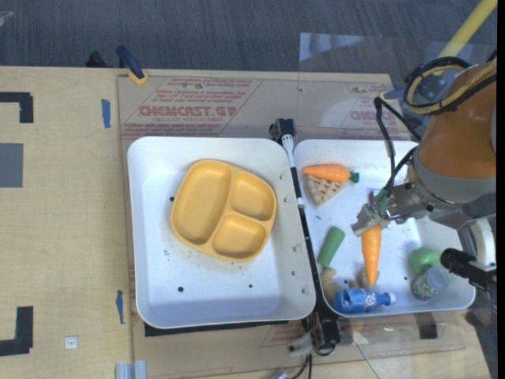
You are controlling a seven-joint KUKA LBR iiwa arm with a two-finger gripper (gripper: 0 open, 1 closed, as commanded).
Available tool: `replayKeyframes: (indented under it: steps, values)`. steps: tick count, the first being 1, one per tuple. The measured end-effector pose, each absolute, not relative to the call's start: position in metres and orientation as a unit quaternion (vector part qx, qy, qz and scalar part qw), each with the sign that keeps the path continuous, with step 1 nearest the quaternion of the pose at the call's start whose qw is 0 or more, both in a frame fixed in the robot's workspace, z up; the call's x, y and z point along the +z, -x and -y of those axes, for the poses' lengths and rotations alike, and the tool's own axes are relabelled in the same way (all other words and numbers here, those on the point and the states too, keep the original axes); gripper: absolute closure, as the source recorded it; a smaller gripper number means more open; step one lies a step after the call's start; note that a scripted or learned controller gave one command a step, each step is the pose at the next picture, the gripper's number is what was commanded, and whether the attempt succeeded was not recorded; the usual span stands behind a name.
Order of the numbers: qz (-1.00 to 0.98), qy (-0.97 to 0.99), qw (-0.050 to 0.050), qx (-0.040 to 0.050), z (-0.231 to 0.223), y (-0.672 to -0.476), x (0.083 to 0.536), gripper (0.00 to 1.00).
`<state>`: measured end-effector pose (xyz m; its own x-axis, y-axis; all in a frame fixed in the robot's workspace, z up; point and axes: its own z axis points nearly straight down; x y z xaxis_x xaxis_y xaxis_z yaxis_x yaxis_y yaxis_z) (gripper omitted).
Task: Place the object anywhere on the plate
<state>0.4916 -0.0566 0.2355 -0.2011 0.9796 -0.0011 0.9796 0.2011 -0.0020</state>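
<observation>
A yellow three-compartment plate (223,209) lies in the left white bin (150,290), tilted slightly. In the right bin (458,300), an orange carrot (370,255) points toward the front edge. My gripper (369,218) sits directly over the carrot's thick upper end, touching or nearly touching it. The wrist hides the contact point. A second carrot (325,172) with a green tip lies at the back of the right bin.
Also in the right bin are a waffle-patterned wedge (322,189), a green cylinder (331,245), a blue bottle (361,298), a green piece (424,258) and a grey can (427,285). A black divider (300,212) runs between the bins.
</observation>
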Motion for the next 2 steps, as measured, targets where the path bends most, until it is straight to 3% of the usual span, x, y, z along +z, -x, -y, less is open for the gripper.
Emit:
replayKeyframes:
  steps: [1,2]
  values:
    - [0.835,0.551,-0.004,-0.0017,0.0487,-0.4814,0.3344,1.0]
    - [0.835,0.551,-0.002,-0.0002,0.0484,-0.4807,0.3323,0.0]
